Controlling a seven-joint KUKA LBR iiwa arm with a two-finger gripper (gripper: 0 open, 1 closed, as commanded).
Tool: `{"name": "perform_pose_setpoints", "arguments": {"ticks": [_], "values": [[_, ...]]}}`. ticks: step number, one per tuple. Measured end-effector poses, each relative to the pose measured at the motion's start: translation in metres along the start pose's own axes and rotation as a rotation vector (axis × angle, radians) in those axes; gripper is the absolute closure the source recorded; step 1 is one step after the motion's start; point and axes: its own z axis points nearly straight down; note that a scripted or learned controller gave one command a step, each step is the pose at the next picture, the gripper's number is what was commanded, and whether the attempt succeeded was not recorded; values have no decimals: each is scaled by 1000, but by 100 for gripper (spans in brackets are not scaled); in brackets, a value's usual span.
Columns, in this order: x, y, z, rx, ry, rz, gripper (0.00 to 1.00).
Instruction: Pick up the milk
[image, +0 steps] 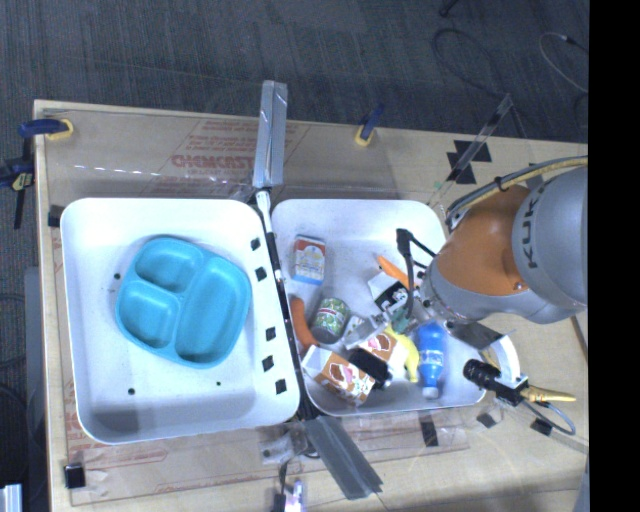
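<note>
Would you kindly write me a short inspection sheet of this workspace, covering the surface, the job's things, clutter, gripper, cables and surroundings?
Surface: wooden bench bearing two white bins side by side.
Job's things: small milk carton lies in the right bin, near its left wall, apart from the arm.
Clutter: blue divided tray in the left bin; green can, blue bottle, brown carton and other small items piled in the right bin.
Gripper: gripper low over the pile; jaws hidden.
Cables: grey cables run behind the arm.
Surroundings: dark floor; blue clamp on the bench corner.
</note>
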Motion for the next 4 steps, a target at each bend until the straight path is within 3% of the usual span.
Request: {"name": "perform_pose_setpoints", "arguments": {"ticks": [1, 2, 3, 4], "values": [[-19, 49, -86, 14, 5, -64, 0], [-5, 9, 4, 6, -1, -46, 0], [-23, 63, -64, 15, 5, 80, 0], [-22, 47, -2, -5, -13, -67, 0]]}}
